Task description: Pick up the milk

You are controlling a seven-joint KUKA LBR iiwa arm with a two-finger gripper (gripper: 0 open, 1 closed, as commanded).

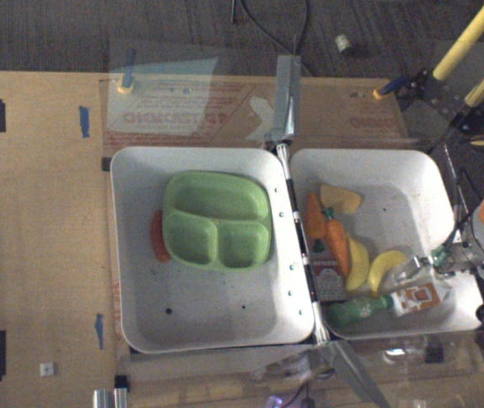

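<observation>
**Camera view: gripper low beside the milk, grasp not confirmed**

Camera view puts the milk carton [418, 297] lying on its side near the front right corner of the right bin [412, 170], white with an orange panel facing up. Its spout end lies just beside a yellow banana [384, 269], and a green bottle [356, 310] touches its left end. The gripper [440, 260] sits low at the carton's upper right edge — you cannot tell from this slant whether it is spread or closed, nor whether anything is pinched.

If you run this step, centre over the carton's body, not the spout, and align across its narrow width. Watch the bin wall on the right — it likely leaves little room there. Judge the grasp only once the carton lifts clear of the bottle. The green tray [217, 220] in the left bin [131, 228] is well apart.
</observation>
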